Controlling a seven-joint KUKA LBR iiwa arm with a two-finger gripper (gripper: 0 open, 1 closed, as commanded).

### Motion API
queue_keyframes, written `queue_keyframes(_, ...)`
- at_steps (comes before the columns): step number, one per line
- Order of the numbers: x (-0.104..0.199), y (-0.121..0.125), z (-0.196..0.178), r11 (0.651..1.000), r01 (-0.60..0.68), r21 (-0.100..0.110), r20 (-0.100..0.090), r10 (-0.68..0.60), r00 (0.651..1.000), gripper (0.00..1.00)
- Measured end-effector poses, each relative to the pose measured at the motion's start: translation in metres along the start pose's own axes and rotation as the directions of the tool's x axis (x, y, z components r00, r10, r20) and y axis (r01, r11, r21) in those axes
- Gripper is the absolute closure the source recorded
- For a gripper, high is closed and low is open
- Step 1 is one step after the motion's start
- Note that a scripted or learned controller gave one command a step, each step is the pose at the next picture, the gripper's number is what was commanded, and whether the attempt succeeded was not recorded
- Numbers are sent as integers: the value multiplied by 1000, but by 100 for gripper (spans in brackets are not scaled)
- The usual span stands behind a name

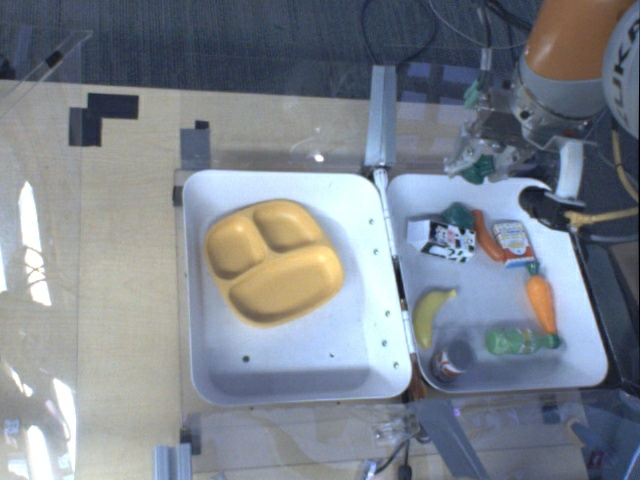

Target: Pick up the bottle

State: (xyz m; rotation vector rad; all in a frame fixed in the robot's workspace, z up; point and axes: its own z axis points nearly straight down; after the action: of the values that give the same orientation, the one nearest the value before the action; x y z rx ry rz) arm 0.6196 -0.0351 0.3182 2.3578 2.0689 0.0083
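The gripper (483, 160) stands over the far rim of the right bin (590, 308), near that bin's back edge, with something green showing at its tip; whether this is a held item or part of the tool cannot be told, and whether it is clenched or released cannot be told either. The bottle (520, 342), green and lying on its side, rests in the near part of the right bin, its long axis running roughly left to right, parallel to the bin's near wall and just beside it. From the gripper the bottle therefore lies toward the camera and slightly to the view's right, across almost the whole depth of the bin. Between them lie a black-and-white carton (447, 240), a small white packet (511, 238) and an orange carrot (541, 302); the carrot's lower end comes near the bottle's right end. A banana (431, 313) and a dark round can (449, 362) sit to the bottle's left, the can near but apart. Judgement: a descent across the bottle's short axis is favoured, as the near wall leaves little room on one side. The left bin (200, 368) holds a yellow divided tray (273, 261), clear of the path.
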Motion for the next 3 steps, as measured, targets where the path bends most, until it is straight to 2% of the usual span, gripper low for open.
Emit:
queue_keyframes(1, -27, -36, -16, 993, -117, 3, 1, 117, 993, 100)
queue_keyframes(2, -78, -76, 44, 995, -96, 5, 2, 96, 995, 100)
queue_keyframes(3, -50, -18, 103, 995, -98, 5, 2, 98, 995, 100)
